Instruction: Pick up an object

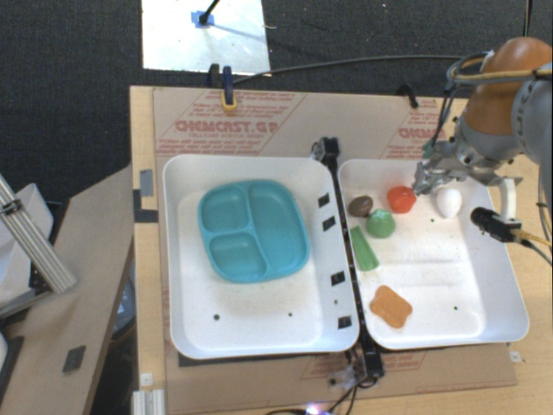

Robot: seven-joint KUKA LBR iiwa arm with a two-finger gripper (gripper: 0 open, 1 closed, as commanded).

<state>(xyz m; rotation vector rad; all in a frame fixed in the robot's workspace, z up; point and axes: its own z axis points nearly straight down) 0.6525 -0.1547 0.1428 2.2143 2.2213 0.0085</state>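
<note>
Evidently the gripper [424, 182] hung low over the far part of the right bin [449, 284], reaching in from the right, with the grey arm and its orange band behind it. Whether it was open or closed could not be told from this slanted view, and nothing could be seen held in it.

Closest to it lay a red round object [401, 199], just to its near left, and a white egg-shaped object [448, 202], just to its near right; the gripper sat between the two and slightly farther back. Whether it touched either was unclear.

Farther out to the left were a brown oval object [360, 205] near the dividing wall and a green round object [381, 224] just nearer than the red one. A long green piece [364, 251] lay along the divider, and an orange piece [390, 306] sat well apart, toward the near edge of the same bin. The left bin [259, 309] held a blue divided plate [254, 230].

Judging from this, the step in hand was the approach, with the grasp not yet made. The red and white objects looked the likeliest targets. The next move would call for centring over one of them, coming down straight and closing on its middle, since both looked round and apt to roll aside or nudge a neighbour.
</note>
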